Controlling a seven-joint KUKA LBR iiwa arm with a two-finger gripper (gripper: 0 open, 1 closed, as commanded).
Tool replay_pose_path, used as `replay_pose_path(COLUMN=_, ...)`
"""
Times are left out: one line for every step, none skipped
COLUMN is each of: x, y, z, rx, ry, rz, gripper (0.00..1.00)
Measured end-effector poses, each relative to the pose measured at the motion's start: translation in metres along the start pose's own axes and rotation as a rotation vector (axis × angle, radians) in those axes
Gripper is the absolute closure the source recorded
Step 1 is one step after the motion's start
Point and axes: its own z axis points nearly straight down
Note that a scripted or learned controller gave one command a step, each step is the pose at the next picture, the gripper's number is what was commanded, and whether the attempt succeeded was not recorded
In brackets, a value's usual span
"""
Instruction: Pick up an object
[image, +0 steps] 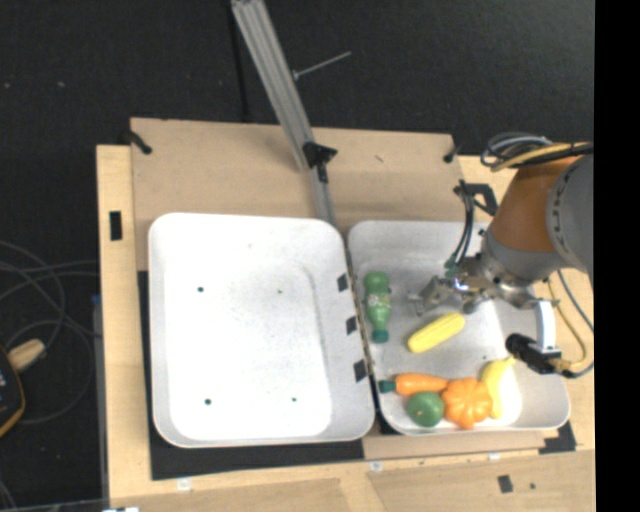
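- The gripper (437, 293) hovers in the right bin (400, 245), just above the corn (436, 332); its state cannot be told.
- 1 green bottle (377, 300) lies nearby.

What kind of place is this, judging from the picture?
Probably a robotics lab bench for grasping trials: a robot arm reaches over two white bins, toy foods such as a yellow corn cob lie in one, and loose cables run alongside.
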Motion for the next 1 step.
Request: replay_pose_path(x=-0.0006, y=0.0017, z=-0.0135, rx=-0.006, ry=-0.001, rz=0.001, gripper=1.0)
